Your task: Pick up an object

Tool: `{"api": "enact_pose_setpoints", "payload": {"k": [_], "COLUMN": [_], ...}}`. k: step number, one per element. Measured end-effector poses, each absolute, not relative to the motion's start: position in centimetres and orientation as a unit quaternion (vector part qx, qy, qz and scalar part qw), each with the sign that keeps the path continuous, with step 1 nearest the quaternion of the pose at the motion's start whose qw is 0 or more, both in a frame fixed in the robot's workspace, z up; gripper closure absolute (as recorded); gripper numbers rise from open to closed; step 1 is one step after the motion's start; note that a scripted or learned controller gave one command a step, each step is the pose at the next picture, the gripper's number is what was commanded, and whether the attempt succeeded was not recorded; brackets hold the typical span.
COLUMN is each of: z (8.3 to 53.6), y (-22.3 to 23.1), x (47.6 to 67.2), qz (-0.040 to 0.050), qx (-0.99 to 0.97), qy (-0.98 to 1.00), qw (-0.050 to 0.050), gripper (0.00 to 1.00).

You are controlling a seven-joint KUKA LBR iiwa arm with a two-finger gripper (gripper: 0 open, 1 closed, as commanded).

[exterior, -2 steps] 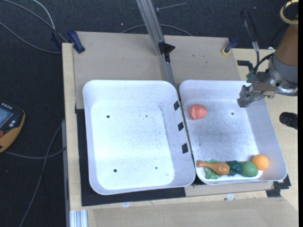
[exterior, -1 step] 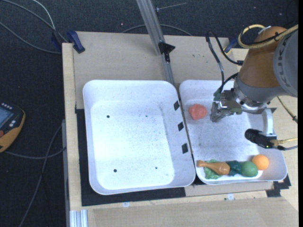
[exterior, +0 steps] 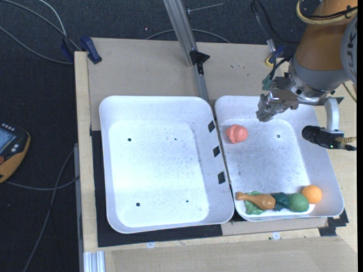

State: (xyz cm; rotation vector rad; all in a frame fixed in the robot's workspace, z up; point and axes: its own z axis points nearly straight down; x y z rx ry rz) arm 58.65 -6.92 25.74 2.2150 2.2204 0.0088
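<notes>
A pink-red ball-like toy [exterior: 237, 134] lies in the right bin [exterior: 266, 157] near its left wall. Along that bin's front edge sit a brown drumstick-shaped toy [exterior: 256, 198], a green toy [exterior: 295, 202] and an orange ball [exterior: 312, 194]. My gripper [exterior: 266, 114] hangs over the back of the right bin, up and to the right of the pink toy, apart from it. Nothing shows between its dark fingers, and their spread is unclear from this angle.
The left bin [exterior: 156, 163] adjoins the right bin, with black clips along the shared wall. A metal pole [exterior: 181, 27] slants across the back of the bench. A black device [exterior: 320, 136] hangs at the right bin's right edge.
</notes>
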Motion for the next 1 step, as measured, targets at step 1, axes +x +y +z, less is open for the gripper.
{"api": "enact_pose_setpoints", "payload": {"k": [1], "z": [18.47], "y": [-3.0], "x": [56.83], "qz": [-0.0017], "qx": [0.706], "qy": [0.708], "qw": [-0.002], "gripper": [1.0]}}
